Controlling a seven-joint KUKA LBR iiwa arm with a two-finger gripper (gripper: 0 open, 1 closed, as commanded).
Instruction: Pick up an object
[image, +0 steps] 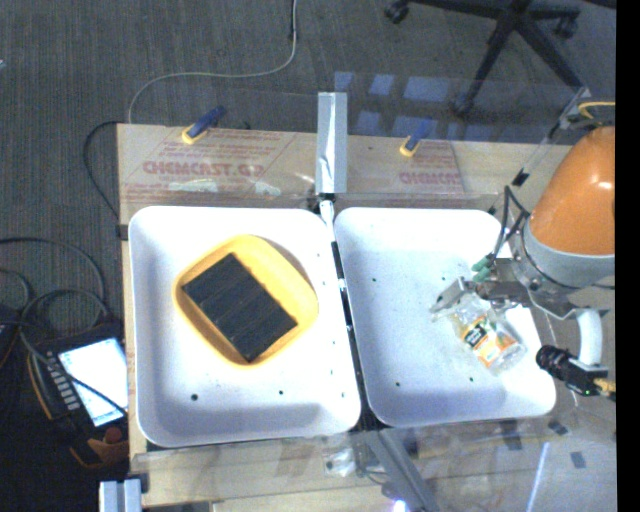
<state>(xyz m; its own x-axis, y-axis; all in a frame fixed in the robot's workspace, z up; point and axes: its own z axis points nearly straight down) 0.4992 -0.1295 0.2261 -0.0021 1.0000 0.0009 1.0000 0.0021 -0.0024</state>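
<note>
Smooth white plastic bins (420, 400) sit on a wood-look tabletop (230, 165); a clear, glossy wrapped packet (487, 338) lies below the metal claw (462, 295).

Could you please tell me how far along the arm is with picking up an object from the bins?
Done: the arm has reached into the right bin, and its gripper sits low, close beside a small clear packet. In hand: nothing visibly; the packet lies on the bin floor, not between the fingers. Left: closing on an object and lifting it. The yellow dish with its black pad sits untouched in the left bin.
</note>
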